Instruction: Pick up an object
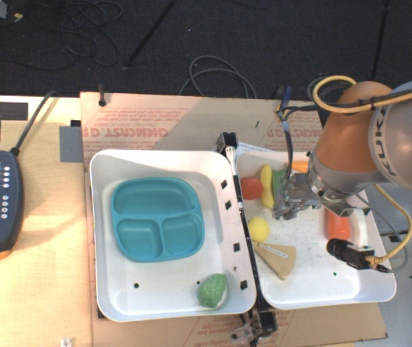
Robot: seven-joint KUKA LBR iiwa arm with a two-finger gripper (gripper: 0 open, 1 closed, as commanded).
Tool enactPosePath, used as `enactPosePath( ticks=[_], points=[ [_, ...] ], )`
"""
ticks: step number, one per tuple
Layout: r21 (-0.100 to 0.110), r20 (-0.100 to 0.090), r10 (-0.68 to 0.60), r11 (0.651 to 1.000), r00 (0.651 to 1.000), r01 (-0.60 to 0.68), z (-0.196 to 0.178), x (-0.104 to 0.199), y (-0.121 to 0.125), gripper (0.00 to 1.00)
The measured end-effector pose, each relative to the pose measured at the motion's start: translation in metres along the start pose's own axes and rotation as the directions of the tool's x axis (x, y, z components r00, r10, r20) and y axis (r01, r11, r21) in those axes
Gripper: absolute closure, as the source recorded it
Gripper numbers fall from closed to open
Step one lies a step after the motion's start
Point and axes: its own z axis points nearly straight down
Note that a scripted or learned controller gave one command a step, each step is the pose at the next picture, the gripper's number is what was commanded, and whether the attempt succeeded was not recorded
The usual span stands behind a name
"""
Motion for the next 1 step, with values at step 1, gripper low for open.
enactPosePath(
  ticks=[1],
  points=[
    [-0.002, 0.001, 0.000, 1.000, 1.000, 0.000, -0.0179, 0.0071, 0.0008, 1.00]
  ],
)
